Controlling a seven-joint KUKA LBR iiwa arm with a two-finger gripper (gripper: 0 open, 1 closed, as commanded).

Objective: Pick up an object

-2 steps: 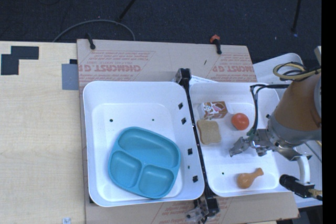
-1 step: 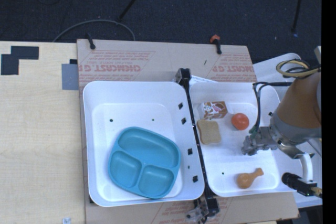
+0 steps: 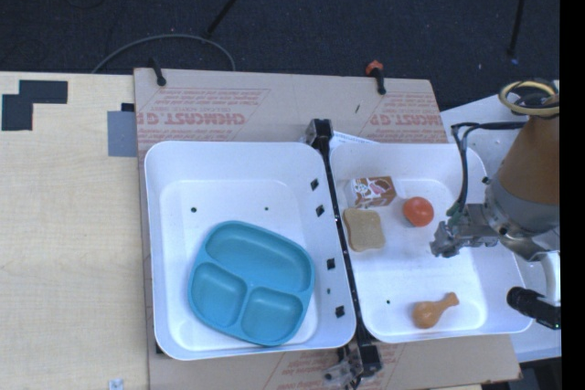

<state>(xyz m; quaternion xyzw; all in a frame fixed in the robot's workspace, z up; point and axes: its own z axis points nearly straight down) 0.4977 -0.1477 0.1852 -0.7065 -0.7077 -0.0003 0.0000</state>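
The right bin (image 3: 393, 329) holds a brown-and-white packet (image 3: 371, 190), a tan slice of bread (image 3: 364, 230), a red ball-like fruit (image 3: 418, 211) and an orange-brown chicken drumstick (image 3: 433, 310). My gripper (image 3: 450, 240) hangs over the right side of this bin, just right of the red fruit and above the drumstick. It is dark and seen from above, and nothing shows between its fingers. The grey arm with its orange band (image 3: 535, 164) reaches in from the right edge.
The left bin (image 3: 169, 196) holds a blue divided plate (image 3: 249, 280). A black divider (image 3: 331, 233) runs between the bins. Cardboard (image 3: 265, 105) lies under both bins, with pale wooden bench to the left and dark floor behind.
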